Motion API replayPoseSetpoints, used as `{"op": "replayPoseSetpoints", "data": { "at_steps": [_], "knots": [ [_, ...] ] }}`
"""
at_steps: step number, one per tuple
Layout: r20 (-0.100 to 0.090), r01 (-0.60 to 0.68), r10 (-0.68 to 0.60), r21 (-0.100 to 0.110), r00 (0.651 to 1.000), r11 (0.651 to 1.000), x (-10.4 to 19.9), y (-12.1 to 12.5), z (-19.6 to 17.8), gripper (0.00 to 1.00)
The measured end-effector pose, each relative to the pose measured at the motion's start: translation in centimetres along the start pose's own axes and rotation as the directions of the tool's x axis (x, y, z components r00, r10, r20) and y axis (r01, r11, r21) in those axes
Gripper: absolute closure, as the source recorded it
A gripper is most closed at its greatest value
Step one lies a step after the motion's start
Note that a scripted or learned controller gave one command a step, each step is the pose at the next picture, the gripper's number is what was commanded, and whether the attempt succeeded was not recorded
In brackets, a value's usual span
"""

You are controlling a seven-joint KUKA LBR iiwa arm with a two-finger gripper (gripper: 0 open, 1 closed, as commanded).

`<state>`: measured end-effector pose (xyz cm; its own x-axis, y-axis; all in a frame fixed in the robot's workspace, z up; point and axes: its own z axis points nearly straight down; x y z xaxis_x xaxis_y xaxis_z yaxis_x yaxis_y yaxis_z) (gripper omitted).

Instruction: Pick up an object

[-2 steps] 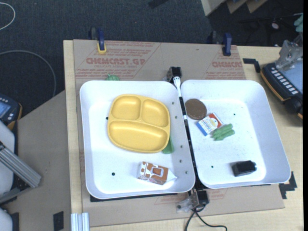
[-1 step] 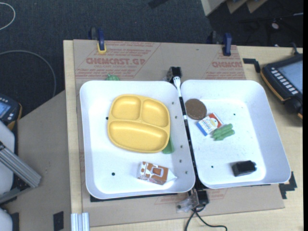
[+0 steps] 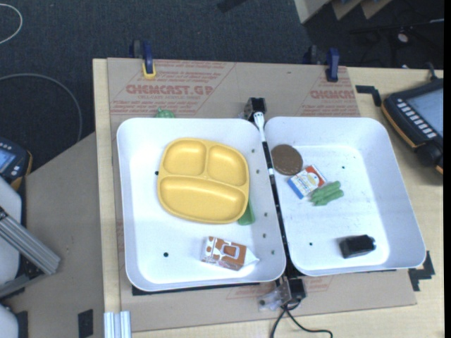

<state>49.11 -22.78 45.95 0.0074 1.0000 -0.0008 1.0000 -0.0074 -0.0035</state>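
Note:
In the left bin point(image 3: 137, 210) lies a yellow divided plate point(image 3: 204, 180), with a green piece point(image 3: 246, 215) poking out from under its right edge. A small brown and white packet point(image 3: 225, 253) rests near that bin's front. The right bin point(image 3: 394, 182) holds a brown round disc point(image 3: 287, 158), a small white, red and blue packet point(image 3: 305, 182), a green pod-shaped item point(image 3: 326, 193) and a black block point(image 3: 357, 245).
The bins sit on a cardboard sheet point(image 3: 211, 83) held by blue clamps point(image 3: 147, 56) at the back. A handheld pendant point(image 3: 421, 115) lies at the right edge of the bench. A cable point(image 3: 285, 308) runs off the front.

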Motion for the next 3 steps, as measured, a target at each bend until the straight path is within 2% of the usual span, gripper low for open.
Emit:
{"op": "replayPoseSetpoints", "data": {
  "at_steps": [1,2,3],
  "knots": [
    [-0.004,0.012,-0.012,0.003,1.000,1.000,5.6,-1.3,6.2,1.00],
    [-0.004,0.014,-0.014,0.002,1.000,1.000,12.3,-1.2,10.6,1.00],
    [-0.003,0.015,-0.015,0.001,1.000,1.000,18.7,-0.2,13.4,1.00]
  ]
}}
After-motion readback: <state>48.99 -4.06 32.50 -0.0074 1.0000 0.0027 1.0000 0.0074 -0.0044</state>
